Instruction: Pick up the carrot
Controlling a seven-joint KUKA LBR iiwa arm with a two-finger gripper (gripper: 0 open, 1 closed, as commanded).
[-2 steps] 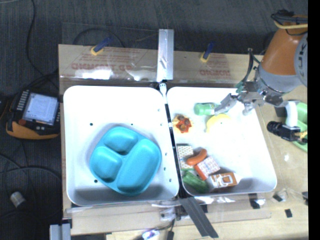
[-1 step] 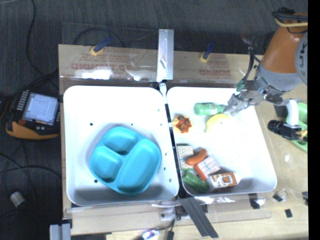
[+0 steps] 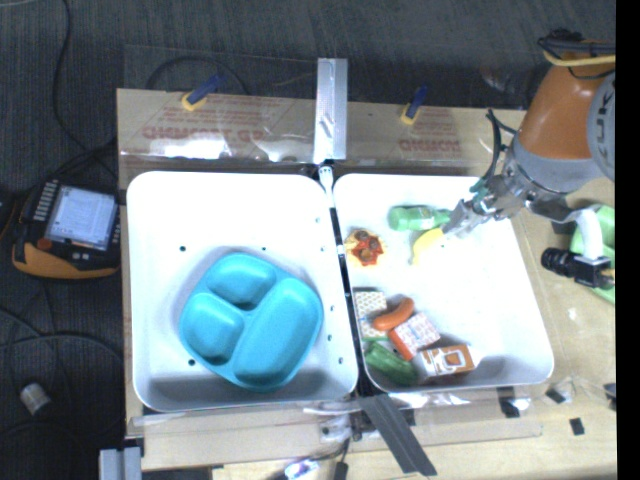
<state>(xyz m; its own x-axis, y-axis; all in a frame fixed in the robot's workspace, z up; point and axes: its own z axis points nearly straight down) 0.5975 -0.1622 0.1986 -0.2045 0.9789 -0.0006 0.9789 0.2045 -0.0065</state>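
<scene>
An orange, elongated piece that looks like the carrot (image 3: 392,314) lies in the lower middle of the right bin (image 3: 500,298), among a cluster of toy foods. My gripper (image 3: 463,218) is in the upper part of that bin, well above and to the right of the carrot. Its tip sits right next to a yellow banana-like piece (image 3: 427,241) and a green item (image 3: 413,216). Nothing is visibly held.
A red and yellow item (image 3: 365,247) lies by the divider. Small boxes (image 3: 437,353), a checkered piece (image 3: 368,301) and a green vegetable (image 3: 388,361) crowd around the carrot. A blue sectioned tray (image 3: 250,316) fills the left bin (image 3: 160,228).
</scene>
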